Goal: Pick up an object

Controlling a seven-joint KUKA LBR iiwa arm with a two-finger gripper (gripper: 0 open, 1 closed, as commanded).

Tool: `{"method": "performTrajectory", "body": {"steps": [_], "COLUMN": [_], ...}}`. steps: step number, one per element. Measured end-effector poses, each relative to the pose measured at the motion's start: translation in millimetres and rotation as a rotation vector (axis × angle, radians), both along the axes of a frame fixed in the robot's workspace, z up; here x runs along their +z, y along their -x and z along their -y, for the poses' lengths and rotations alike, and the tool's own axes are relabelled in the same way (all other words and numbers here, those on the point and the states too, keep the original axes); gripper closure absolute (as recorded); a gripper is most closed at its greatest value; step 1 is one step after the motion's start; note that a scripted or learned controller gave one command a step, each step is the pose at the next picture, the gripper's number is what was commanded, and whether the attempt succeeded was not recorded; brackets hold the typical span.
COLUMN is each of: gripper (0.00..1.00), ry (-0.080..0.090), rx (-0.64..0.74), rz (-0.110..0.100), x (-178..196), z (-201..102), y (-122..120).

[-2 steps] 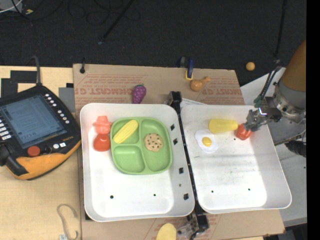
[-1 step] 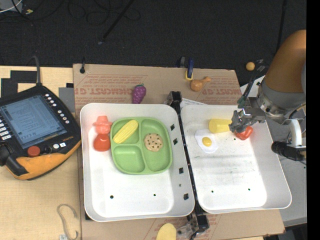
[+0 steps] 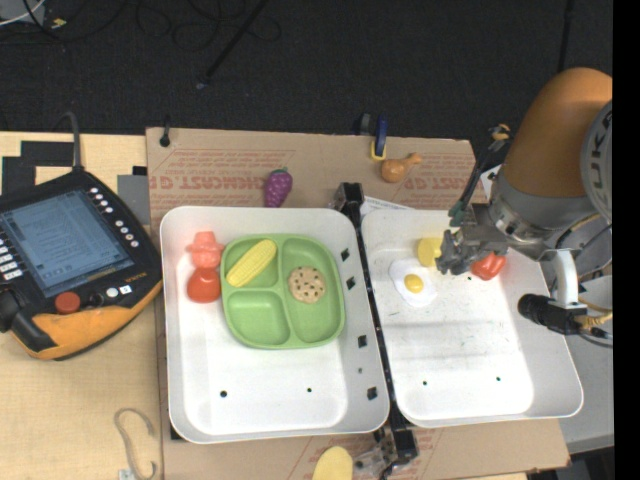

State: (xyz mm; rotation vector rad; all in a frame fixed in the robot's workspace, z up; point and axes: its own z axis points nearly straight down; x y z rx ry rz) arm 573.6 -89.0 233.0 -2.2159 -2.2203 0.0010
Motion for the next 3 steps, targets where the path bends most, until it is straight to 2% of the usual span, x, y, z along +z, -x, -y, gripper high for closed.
{"method": "performTrajectory", "body": {"steps": [2,3], "gripper": [1.00,1.00], "ry": [0.001,0.003], "rx": [0.000,-0.002], "rz": [-0.001,-0.001], "x": [2.5,1.0], "z": [-99.4,-92.0], "y": [25.2,34.9]}}
